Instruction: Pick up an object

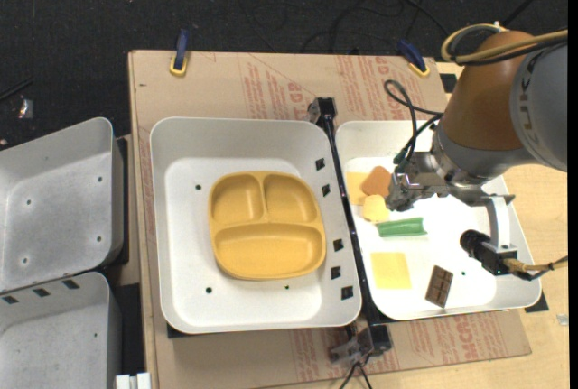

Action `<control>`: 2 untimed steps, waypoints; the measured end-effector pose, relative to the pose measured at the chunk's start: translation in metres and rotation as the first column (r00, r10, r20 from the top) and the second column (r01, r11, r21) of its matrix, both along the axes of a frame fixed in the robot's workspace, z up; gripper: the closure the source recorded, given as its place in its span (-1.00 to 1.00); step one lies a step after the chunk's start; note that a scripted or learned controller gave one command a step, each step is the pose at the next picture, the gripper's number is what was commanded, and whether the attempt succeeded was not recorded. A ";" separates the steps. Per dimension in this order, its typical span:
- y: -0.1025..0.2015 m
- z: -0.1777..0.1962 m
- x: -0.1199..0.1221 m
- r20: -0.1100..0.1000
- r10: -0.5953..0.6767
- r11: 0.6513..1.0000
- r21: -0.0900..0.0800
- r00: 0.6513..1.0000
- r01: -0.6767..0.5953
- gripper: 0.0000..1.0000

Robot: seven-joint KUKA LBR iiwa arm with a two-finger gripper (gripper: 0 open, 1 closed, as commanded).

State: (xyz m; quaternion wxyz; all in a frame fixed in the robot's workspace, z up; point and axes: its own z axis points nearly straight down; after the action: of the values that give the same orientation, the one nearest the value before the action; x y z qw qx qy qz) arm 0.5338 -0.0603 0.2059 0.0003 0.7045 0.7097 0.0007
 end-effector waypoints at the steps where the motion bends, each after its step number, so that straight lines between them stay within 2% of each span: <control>1: 0.053 0.014 0.025 0.001 0.001 1.000 0.001 1.000 -0.001 1.00; 2: 0.105 0.027 0.051 0.001 0.000 1.000 0.002 1.000 0.000 1.00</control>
State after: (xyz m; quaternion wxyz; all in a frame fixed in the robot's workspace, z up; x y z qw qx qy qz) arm 0.5852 0.0445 0.2329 0.0002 0.7044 0.7098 0.0018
